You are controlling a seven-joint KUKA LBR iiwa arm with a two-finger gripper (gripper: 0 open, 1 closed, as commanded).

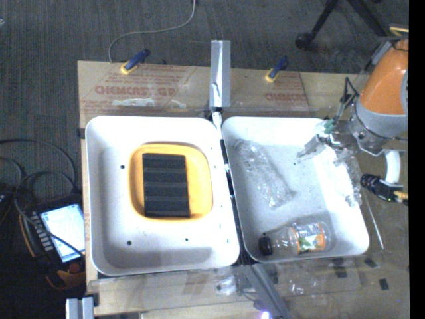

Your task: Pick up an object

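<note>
The pincer (332, 141) hangs over the right bin's (345, 241) far right corner, fingers spread, nothing between them. Nearest lies a crumpled clear bottle (264, 173), mid-bin — slippery, likely to crush. The capped bottle (297, 239) against the near wall looks firmer; better to close across its body, clear of the wall.

Dark grey carpet floor (66, 18), black chair base (345, 5), wooden bench (166, 88), trailing cables (40, 158).
</note>
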